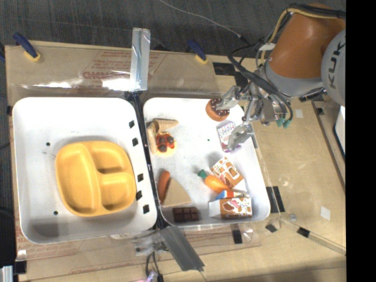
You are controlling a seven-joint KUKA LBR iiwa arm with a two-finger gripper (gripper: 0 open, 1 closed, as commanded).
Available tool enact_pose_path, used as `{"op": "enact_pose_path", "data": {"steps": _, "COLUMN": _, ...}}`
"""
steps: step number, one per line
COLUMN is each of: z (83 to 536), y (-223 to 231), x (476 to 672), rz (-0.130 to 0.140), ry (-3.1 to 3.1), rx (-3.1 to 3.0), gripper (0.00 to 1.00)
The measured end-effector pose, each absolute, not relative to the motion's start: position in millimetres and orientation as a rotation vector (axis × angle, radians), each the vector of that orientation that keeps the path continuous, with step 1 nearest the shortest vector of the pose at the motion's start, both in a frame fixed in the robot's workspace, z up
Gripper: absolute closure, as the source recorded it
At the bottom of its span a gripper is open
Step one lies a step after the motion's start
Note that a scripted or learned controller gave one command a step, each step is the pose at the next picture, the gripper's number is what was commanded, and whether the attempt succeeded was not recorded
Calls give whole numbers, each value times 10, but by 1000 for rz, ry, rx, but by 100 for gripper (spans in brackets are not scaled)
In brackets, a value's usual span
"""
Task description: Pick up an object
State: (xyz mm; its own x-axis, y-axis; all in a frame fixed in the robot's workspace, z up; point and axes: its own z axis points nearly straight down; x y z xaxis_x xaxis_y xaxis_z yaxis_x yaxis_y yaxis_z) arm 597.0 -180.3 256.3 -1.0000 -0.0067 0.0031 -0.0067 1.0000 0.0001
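My gripper (234, 120) hangs over the back right corner of the right bin (194, 109), open. One finger (227, 101) is next to a chocolate-glazed donut (215, 110). The other finger (240, 136) is by a small purple and white packet (225, 132). Nothing is held between the fingers. Further forward lie an orange carrot (212, 181), a patterned carton (227, 170) and a second carton (235, 207). On the bin's left side are a toast piece (164, 124), a berry pastry (165, 143), a sausage (163, 184) and a chocolate bar (186, 214).
The left bin (35, 128) holds a yellow divided plate (94, 176). A black clip rail (143, 157) runs between the bins. The grey and orange arm (302, 46) and its cables cross the bench at the back right. Blue clamps (26, 46) hold the back edge.
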Motion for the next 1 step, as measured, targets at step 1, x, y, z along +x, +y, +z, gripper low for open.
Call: {"op": "enact_pose_path", "data": {"steps": 1, "z": 1348, "y": -2066, "x": 5207, "rz": -5, "ry": -3134, "rx": -3, "gripper": 0}}
